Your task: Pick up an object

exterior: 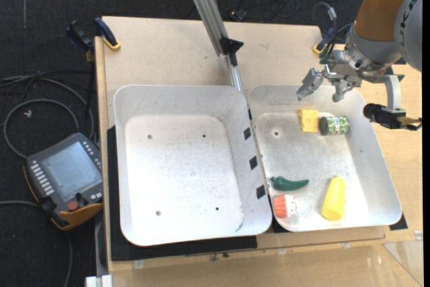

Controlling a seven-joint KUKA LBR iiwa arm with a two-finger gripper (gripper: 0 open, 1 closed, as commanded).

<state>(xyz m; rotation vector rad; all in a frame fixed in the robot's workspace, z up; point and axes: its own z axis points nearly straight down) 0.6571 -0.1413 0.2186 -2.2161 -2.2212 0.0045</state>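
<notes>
Hovering over the far rim of the right bin (376,165): end effector (324,89), fingers spread apart, nothing between them. Contents of the right bin, listed from nearest the end effector: yellow block (308,120), just below it; small green-labelled bottle (334,125) lying on its side, touching the block's right edge; green pepper (289,182), well toward the near side; red-and-white item (285,206) beside the pepper; yellow oblong piece (334,198) near the front right. Left bin (134,104) adjoins on the counter (168,50).
</notes>
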